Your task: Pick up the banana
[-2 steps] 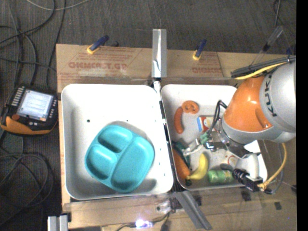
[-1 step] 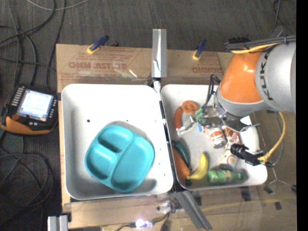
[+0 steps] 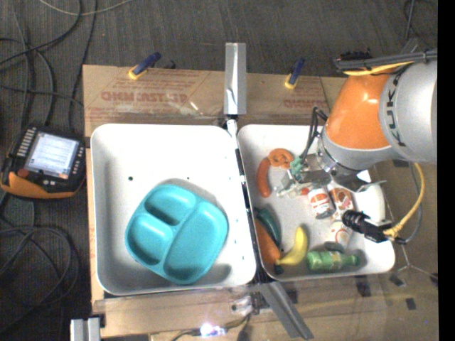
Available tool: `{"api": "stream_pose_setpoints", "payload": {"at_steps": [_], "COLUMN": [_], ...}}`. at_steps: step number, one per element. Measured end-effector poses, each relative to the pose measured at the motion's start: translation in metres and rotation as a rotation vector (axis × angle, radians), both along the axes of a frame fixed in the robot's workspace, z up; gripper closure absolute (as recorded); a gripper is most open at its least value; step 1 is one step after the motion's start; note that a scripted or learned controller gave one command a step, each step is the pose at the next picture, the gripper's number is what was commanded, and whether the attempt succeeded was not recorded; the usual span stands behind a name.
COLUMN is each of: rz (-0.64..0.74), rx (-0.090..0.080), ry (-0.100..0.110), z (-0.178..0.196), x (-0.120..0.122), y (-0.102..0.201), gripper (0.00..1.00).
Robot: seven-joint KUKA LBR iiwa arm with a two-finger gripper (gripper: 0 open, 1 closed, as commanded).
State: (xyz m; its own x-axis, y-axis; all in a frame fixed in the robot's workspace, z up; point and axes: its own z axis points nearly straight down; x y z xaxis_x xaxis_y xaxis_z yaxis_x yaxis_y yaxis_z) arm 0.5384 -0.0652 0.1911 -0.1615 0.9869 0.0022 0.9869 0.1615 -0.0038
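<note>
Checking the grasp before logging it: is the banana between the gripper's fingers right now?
No. The banana lies on the right bin's floor near its front wall, apart from the gripper, which is farther back.

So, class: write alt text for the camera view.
A grey-and-orange robot arm reaches over the right bin, where a banana lies near the front among toy food and a green bottle. The left bin holds a teal divided plate.

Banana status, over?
Claw over right bin, upper middle, holding nothing visible. Banana at front wall, untouched. Carrot and green bottle crowd it.
</note>
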Motion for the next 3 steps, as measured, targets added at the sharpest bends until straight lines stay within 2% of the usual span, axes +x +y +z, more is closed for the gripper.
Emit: {"api": "stream_pose_setpoints", "payload": {"at_steps": [1, 2, 3], "rz": [0.000, 0.015, -0.061], "rx": [0.000, -0.002, -0.001], "ry": [0.000, 0.000, 0.000], "z": [0.000, -0.008, -0.090], "x": [0.000, -0.040, -0.056], "y": [0.000, 0.013, -0.036], "gripper": [0.00, 0.00, 0.00]}}
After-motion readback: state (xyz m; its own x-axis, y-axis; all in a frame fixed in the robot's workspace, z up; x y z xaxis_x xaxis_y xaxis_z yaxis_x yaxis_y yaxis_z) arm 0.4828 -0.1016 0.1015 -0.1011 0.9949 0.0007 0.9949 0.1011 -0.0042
